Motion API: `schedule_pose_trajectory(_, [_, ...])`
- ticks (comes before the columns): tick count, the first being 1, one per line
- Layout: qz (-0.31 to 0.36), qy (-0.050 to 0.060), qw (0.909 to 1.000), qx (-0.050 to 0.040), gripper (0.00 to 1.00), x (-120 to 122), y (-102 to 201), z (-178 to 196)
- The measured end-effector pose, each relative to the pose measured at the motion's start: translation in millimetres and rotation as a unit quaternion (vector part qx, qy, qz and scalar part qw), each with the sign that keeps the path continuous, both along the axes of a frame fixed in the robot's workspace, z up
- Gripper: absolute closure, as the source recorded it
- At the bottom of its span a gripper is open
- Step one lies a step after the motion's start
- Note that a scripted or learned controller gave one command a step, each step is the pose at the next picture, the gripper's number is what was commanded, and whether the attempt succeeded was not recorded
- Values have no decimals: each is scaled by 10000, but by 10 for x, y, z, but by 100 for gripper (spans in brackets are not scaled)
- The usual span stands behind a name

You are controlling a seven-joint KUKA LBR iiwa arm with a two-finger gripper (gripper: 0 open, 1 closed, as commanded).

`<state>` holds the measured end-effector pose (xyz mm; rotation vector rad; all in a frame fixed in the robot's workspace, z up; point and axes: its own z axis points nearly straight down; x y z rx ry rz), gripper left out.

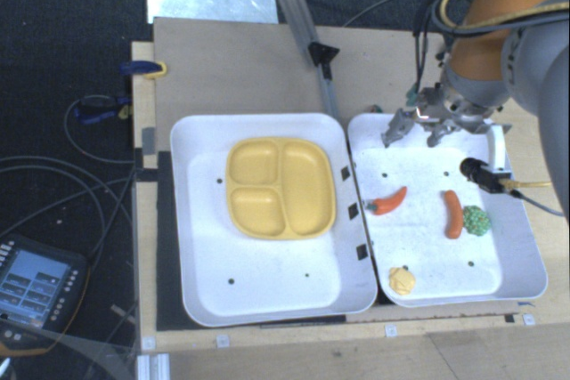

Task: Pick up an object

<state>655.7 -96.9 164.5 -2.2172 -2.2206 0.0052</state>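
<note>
- A tabletop (232, 67) carries two shallow white bins side by side.
- The left bin (200, 280) holds a yellow divided plate (280, 188), lying flat.
- The right bin (521, 267) holds a red chili pepper (388, 201) near its left wall, an orange sausage (453, 214) touching a green broccoli piece (476, 221), and a yellow item (402, 280) at the near edge.
- The end effector (419, 128) hovers over the right bin's far side — fingers spread wide, nothing between them.
</note>
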Motion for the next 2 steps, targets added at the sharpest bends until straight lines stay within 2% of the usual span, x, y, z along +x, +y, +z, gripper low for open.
schedule_pose_trajectory(1, [-1, -6, 10000, 1, 0, -52, 48, -443])
schedule_pose_trajectory(2, [-5, -45, 10000, 1, 100, -29, 47, -301])
